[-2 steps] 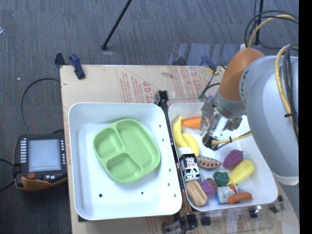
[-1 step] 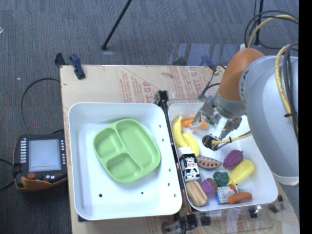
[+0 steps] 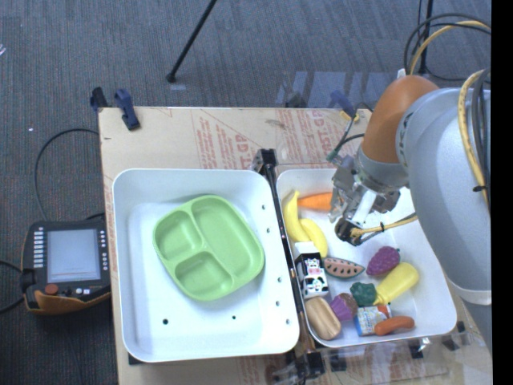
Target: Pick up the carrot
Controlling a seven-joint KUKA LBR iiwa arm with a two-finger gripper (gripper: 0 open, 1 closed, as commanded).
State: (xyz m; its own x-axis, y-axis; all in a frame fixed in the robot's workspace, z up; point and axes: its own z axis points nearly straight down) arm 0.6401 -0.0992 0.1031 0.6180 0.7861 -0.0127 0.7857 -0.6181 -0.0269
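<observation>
Carrot (image 3: pixel 313 201): plain orange, short and tapered, lying on its side across the far end of the right bin (image 3: pixel 429 307). Its left end lies just beside the tip of a yellow banana (image 3: pixel 293 215). You lose its right end under the gripper (image 3: pixel 346 203).

Gripper: low over the carrot's right end, arm reaching in from the right. You cannot tell whether it is open or closed, and nothing shows as held.

The rest of the right bin's toy food sits nearer you, well apart from the carrot.

Left bin (image 3: pixel 136 215): a green divided plate (image 3: pixel 210 245) lies flat, a little right of centre.

Surface: the bench (image 3: pixel 200 135) is a pale board with faded red print, and both white bins touch along their shared edge. Blue clamps (image 3: pixel 127 107) grip its far left corner.

Room: dark grey carpet (image 3: pixel 64 54) all round. You see a teach pendant (image 3: pixel 70 261) on the floor left of the bench, its cable looping behind it, and a thin black tripod leg (image 3: pixel 196 42) beyond the bench.
</observation>
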